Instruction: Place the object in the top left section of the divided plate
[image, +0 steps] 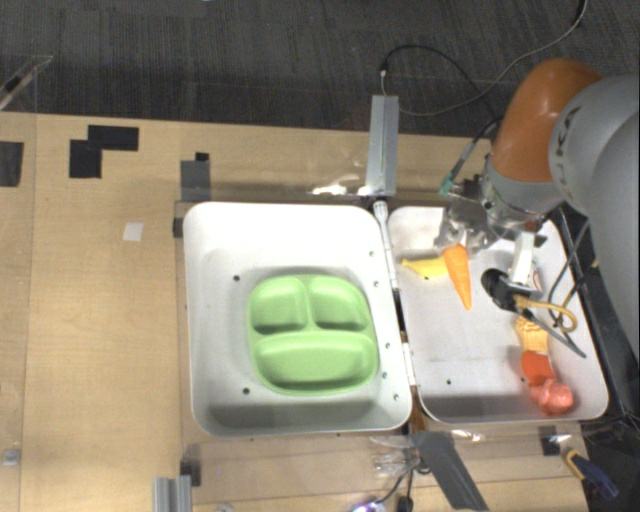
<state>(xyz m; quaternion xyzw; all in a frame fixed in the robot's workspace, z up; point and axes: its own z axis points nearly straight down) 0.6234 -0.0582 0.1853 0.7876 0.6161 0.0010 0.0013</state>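
A light wooden surface (90, 330) is seen from above, with dark carpet behind it and black markers set near its far left corner. Two shallow white bins are placed on it side by side. In the left bin (215, 250), a green divided plastic plate (312, 332) is laid near the middle, with two small sections at the far side and one wide section at the near side; all three sections are bare. In the right bin (450, 370), an orange carrot-shaped toy (458, 274) is found near the far left corner, tilted with its point toward the near side, and a yellow piece (424, 268) lies just beside it on the left. A yellow-orange block (533, 338), a red-orange piece (537, 366) and a pink rounded object (555, 398) are grouped at the near right corner. The grey arm with the orange band (535, 110) is reached in from the right, and the gripper (470, 236) is held just above the carrot's wide end. Whether the gripper is apart or together cannot be told.
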